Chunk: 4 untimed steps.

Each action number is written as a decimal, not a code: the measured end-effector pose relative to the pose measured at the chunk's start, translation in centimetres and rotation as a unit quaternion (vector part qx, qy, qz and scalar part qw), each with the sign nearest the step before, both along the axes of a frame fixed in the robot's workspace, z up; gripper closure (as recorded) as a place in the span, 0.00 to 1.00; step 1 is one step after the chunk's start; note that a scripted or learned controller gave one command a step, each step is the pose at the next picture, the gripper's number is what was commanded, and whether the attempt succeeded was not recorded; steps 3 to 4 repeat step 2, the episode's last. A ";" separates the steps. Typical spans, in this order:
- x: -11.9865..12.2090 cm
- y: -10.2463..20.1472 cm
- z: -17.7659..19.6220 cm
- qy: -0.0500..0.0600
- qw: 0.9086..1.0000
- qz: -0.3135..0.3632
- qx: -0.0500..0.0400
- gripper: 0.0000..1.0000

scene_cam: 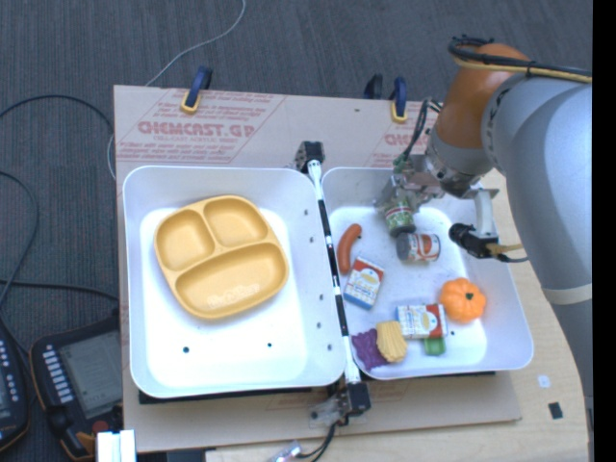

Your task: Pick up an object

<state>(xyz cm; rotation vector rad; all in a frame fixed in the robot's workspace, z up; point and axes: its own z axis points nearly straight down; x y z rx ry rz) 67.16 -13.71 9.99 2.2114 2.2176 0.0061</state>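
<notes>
Camera view target: small can in the right bin, back half, directly under the gripper.
Jaws: whether open or closed cannot be told.
Progress: judged at the approach or grasp; no lift evident.
Neighbours: second can, sausage, pumpkin.
Writing: "CHEMCAST GP" on the board.

A yellow divided plate lies in the left bin; a teach pendant sits beyond the bench's front-left corner
</notes>
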 end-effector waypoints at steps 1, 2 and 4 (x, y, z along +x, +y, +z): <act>-5.5 8.1 8.6 0.004 1.000 0.000 0.002 1.00; -11.1 11.1 10.6 0.005 1.000 -0.001 0.002 1.00; -11.1 11.1 10.6 0.005 1.000 -0.001 0.002 1.00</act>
